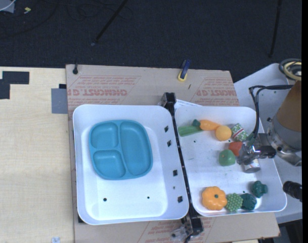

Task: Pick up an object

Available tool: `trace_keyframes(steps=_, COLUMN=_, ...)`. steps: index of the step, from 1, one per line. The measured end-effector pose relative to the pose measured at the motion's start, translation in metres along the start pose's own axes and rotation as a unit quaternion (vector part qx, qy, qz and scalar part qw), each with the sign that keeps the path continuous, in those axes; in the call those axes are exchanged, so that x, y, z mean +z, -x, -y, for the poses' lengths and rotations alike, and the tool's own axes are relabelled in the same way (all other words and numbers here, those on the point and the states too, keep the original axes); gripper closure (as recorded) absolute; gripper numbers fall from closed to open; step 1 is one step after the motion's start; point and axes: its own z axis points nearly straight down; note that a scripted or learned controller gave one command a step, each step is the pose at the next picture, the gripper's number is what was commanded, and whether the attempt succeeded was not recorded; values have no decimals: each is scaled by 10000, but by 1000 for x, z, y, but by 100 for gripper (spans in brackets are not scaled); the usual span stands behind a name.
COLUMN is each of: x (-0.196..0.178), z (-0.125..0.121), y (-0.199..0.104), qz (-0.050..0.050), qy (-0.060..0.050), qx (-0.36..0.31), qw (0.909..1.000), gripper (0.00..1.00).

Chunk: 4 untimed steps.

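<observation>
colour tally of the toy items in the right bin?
Orange/yellow: 3 – carrot, yellow ball, pumpkin
Green: 5 – long green piece, round green piece, bumpy green piece, two dark green pieces
Red: 1 – red piece
Multicolour: 1 – patterned piece
Total: 10
</observation>
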Motion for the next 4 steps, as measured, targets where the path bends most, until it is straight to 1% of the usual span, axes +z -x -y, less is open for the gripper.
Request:
trace_keyframes(steps=1, x=5, z=1, y=-46, qz=-15, qy=-27, qx=-14, qw=10000, gripper=100)
trace_keyframes(steps=2, x=-3, z=23, y=-93, qz=-17, qy=-32, qx=-18, qw=10000, gripper=100)
trace_keyframes(steps=3, x=-7, z=15, y=-100, qz=-6, qy=-25, qx=-4, qw=10000, gripper=100)
trace_keyframes(steps=4, x=-4, z=15, y=-102, qz=-5, qy=-34, qx=-2, qw=10000, gripper=100)
